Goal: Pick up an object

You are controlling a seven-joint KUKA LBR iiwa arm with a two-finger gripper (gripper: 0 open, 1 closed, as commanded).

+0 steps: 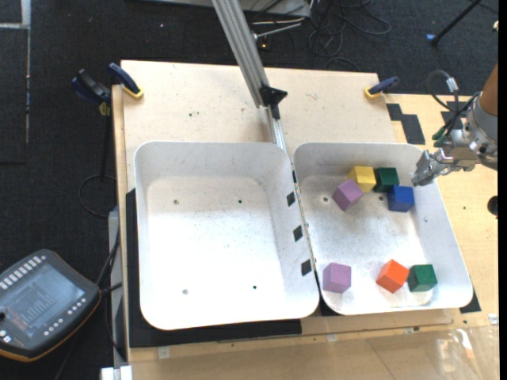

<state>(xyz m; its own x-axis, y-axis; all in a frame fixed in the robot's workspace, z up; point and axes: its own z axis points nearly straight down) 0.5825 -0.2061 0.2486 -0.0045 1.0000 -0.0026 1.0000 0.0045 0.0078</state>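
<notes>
A pale desk (198, 105) carries two shallow white bins side by side, seen from above at a slant. The left bin (214, 232) lies just beside the right bin (444, 236), their inner rims touching along a row of black clips. A slanted metal rail (238, 38) runs down toward the far end of that shared rim. The grey arm (483, 137) reaches in over the far right edge of the right bin, and its gripper (422, 172) hangs at that bin's far right rim, just beside the blue cube (401, 198); whether it is released or clenched cannot be told at this size, and nothing is seen between its tips. Inside the right bin, a yellow cube (364, 176), a dark green cube (386, 179) and the blue cube cluster at the far side, with a purple cube (346, 195) near them. Along the near wall of the same bin sit a second purple cube (337, 277), an orange cube (391, 276) and a green cube (422, 277), the last two touching. A handheld control pendant (40, 303) lies on the floor, well apart from the right bin.
</notes>
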